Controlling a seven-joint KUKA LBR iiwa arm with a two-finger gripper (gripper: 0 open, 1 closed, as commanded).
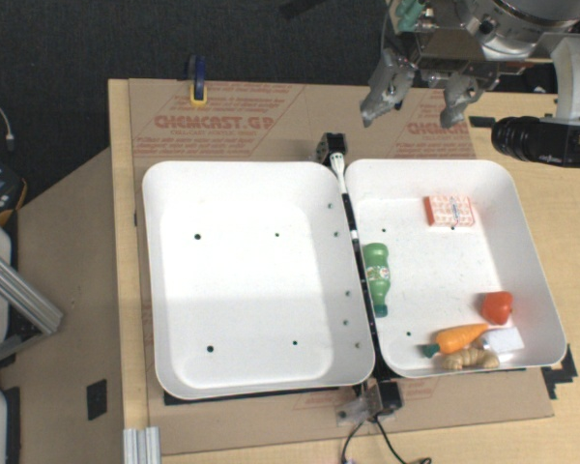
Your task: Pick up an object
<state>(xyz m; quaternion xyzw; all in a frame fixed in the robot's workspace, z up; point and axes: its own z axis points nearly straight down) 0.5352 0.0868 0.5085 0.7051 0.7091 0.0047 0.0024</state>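
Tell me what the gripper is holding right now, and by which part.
Nothing. The gripper hangs open above the bench, beyond the right bin, with only air between its fingers.

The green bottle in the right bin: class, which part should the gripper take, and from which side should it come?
Probably grip the green bottle across its middle, coming straight down from above. It lies flat, lengthwise along the right bin's left wall, so the fingers should close across its narrow width; the wall leaves little room there. The gripper hangs open, above the bins.
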